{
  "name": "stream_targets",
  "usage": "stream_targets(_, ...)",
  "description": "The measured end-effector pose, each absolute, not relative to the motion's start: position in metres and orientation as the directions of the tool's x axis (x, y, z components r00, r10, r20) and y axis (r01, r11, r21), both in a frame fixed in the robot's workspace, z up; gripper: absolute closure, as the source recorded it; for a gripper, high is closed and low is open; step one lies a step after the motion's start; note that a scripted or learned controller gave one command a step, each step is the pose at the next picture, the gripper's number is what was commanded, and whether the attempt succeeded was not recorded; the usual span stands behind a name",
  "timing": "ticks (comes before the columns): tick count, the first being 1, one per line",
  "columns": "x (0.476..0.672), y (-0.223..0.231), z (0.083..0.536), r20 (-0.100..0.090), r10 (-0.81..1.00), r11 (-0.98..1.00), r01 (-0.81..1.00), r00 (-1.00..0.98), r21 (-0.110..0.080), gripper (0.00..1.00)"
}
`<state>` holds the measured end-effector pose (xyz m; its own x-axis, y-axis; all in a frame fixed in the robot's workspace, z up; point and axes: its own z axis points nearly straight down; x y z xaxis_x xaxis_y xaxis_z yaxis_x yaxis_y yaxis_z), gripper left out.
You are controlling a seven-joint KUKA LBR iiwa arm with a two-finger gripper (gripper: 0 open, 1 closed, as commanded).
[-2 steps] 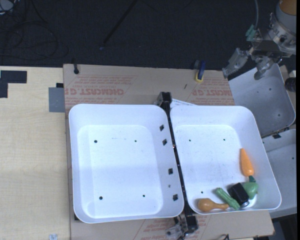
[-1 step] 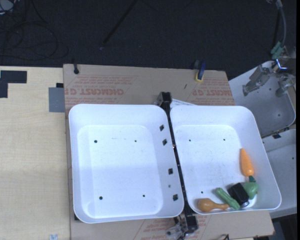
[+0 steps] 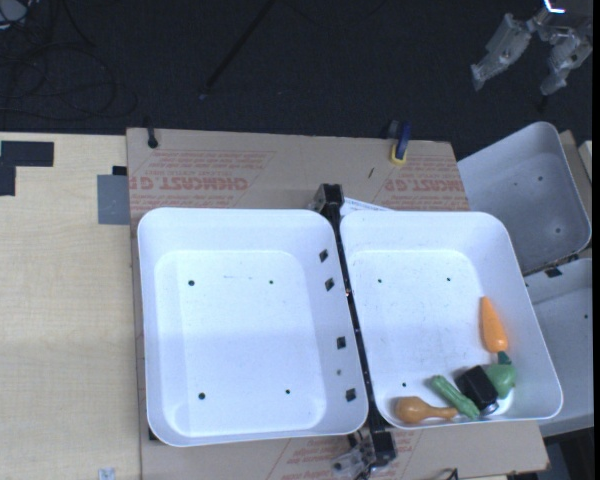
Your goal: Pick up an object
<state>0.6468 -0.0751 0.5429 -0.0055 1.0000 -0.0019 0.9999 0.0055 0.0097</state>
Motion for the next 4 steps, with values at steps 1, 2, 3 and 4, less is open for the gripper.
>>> stream_targets(1, 0.644, -0.076, 0.547, -0.001, 1.000, 0.007, 1.000, -0.007, -0.006, 1.00)
stream_targets(2, 0.645, -0.074, 0.556, -0.001, 1.000, 0.013, 1.000, -0.013, -0.009, 1.00)
stream_targets(3, 0.645, -0.073, 0.565, -0.001, 1.000, 0.018, 1.000, -0.018, -0.011, 1.00)
stream_targets(4, 0.646, -0.072, 0.575, -0.001, 1.000, 0.025, 1.000, -0.025, -0.014, 1.00)
